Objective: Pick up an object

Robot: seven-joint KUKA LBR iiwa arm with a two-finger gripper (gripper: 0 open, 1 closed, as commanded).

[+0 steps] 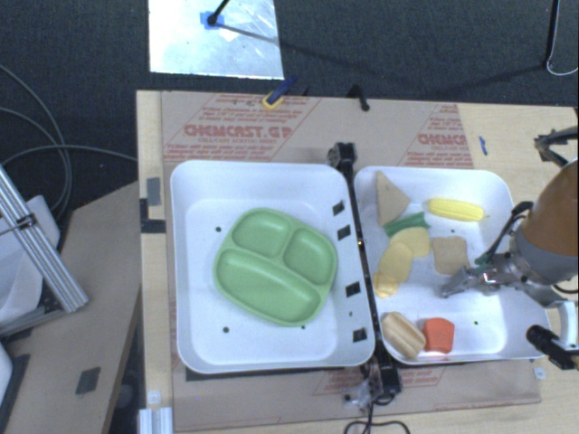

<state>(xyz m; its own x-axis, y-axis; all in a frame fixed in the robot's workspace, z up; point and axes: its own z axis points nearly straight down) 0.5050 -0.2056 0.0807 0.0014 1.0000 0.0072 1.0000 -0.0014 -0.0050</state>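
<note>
Your metal two-finger gripper (450,287) sits low in the right white bin (493,188), fingers spread and grasping nothing, just below a tan bread-like block (449,253). The left white bin (194,242) holds a green divided plastic plate (275,265).

Dark carpet (407,25) is seen at twelve o'clock, a shiny sheet (215,23) laid on it; black cables (36,165) are seen at nine.

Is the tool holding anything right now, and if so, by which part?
Nothing is held. The tool sits low in the right bin, just below the tan block, with only bare bin floor at its tips.
</note>
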